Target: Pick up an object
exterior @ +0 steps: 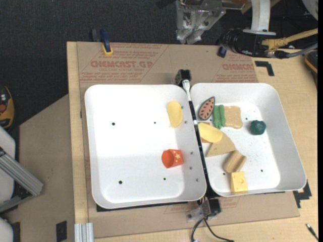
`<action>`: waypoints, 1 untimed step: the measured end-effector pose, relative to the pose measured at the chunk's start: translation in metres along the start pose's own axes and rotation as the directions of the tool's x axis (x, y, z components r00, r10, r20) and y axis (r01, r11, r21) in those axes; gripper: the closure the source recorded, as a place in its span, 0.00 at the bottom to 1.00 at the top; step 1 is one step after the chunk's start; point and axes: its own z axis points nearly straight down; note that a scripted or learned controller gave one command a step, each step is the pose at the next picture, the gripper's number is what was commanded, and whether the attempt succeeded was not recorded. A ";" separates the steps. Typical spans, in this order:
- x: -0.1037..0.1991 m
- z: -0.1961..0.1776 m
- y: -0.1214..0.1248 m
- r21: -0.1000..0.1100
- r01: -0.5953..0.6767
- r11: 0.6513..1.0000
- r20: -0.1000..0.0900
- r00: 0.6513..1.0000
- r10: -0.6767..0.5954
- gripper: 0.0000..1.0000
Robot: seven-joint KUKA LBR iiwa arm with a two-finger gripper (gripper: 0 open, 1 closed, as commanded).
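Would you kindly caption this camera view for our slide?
Gripper poised above two white bins of toy food.

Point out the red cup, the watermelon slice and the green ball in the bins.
red cup (172,158): camera view, on the middle of its side, in the left bin.
watermelon slice (206,108): camera view, on its pink flesh, in the right bin.
green ball (258,127): camera view, on its centre, in the right bin.

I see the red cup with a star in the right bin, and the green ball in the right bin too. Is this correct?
Not fully. The camera view shows the red cup with a star in the left bin, not the right bin. The green ball is in the right bin.
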 end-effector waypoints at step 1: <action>-0.136 0.034 -0.019 0.002 -0.010 1.000 0.003 1.000 0.010 1.00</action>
